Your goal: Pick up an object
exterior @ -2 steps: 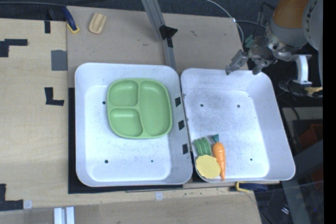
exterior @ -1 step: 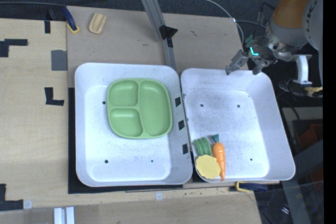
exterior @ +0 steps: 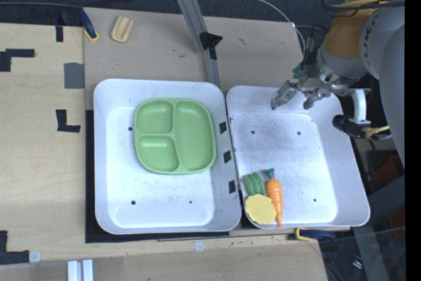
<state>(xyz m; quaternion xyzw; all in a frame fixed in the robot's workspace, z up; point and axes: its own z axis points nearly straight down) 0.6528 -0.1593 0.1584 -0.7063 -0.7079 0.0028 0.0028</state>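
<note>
A toy carrot (exterior: 275, 198) with green leaves (exterior: 254, 181) lies at the front left corner of the right bin (exterior: 329, 161), next to a round yellow piece (exterior: 260, 208). My gripper (exterior: 294, 98) hangs over the back edge of that bin, well apart from these objects. Its two fingers are spread apart, with nothing between them. A green divided plate (exterior: 175, 135) lies in the left bin (exterior: 112, 161).
A slanted grey metal post (exterior: 191, 3) stands behind the bins. A small tan block (exterior: 122, 29) and a blue-yellow clamp (exterior: 89, 25) sit on the bench at the back left. Cables run along the arm on the right.
</note>
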